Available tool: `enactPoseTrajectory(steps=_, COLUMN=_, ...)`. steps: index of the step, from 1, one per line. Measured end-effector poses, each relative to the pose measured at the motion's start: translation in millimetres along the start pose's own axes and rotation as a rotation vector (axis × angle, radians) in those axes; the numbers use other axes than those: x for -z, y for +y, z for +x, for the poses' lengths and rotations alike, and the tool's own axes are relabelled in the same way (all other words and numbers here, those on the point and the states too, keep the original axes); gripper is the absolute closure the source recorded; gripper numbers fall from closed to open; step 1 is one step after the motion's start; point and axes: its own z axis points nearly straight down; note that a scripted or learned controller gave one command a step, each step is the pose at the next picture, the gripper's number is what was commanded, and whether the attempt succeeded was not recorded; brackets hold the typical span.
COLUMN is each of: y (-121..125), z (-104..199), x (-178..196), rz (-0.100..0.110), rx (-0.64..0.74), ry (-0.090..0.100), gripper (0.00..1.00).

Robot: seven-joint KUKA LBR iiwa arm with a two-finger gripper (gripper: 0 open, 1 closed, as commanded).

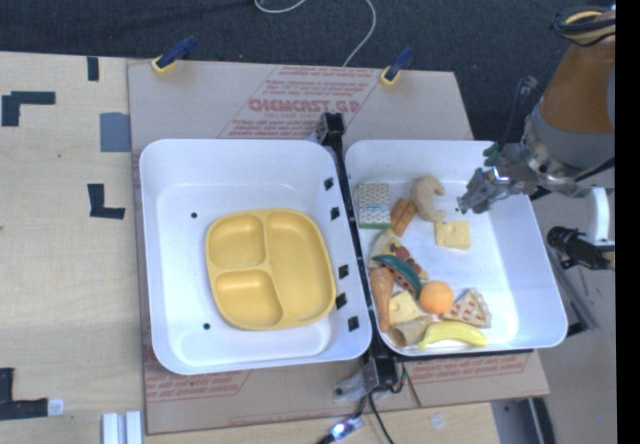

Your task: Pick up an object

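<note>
The hand hangs over the right bin near its 1 o'clock corner, just above and to the 2 o'clock side of a cheese wedge; how far it is open cannot be told, and nothing shows between its tips. A pale mushroom-shaped piece lies at its 9 o'clock. Toward the bin's 7 o'clock edge sit an orange, a banana and a waffle slice. The left bin holds a yellow divided plate.
</note>
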Motion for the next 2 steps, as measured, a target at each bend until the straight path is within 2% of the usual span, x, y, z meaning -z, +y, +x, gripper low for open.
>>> enactPoseTrajectory(steps=1, y=-5, z=54, x=-10, rz=0.003, rx=0.003, ry=0.0, gripper=1.0)
enactPoseTrajectory(steps=2, y=-27, z=108, x=-10, rz=0.005, rx=0.003, ry=0.001, gripper=1.0)
